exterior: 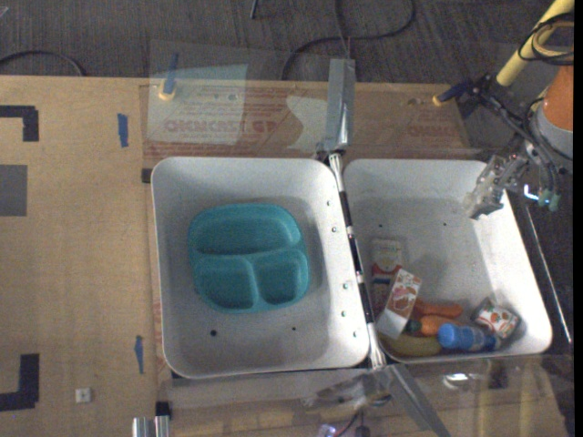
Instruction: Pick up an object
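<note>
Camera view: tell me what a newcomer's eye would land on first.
The teal divided tray in the left bin stands out first, bright against the white. Next comes the cluster of small packages and a blue bottle along the near edge of the right bin. The hand hovers over that bin's far right corner.

Matt teal plastic tray (248,256); smooth white plastic bins (173,271); glossy blue bottle (463,337).

arm (557,107): orange band, grey below | pincer (487,194): pale metallic fingers | dark cables at wrist
</note>
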### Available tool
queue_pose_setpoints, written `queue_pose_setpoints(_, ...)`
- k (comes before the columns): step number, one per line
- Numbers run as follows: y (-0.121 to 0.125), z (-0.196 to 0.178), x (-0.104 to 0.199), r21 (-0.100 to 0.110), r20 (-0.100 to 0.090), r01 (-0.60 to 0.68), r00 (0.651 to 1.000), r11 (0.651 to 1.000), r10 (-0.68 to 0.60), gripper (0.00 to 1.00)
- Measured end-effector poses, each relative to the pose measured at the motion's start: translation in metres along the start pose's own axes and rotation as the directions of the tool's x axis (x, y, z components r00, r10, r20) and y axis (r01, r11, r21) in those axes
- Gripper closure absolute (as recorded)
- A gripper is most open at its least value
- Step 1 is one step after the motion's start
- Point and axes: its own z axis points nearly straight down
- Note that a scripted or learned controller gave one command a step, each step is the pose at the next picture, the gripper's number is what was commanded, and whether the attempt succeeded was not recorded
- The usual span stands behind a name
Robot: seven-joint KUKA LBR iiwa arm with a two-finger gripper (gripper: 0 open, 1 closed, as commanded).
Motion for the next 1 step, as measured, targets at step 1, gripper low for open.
queue_pose_setpoints(1,-0.0001,0.0001,0.0,0.0,0.0,0.0,1.0,1.0,0.0,0.0)
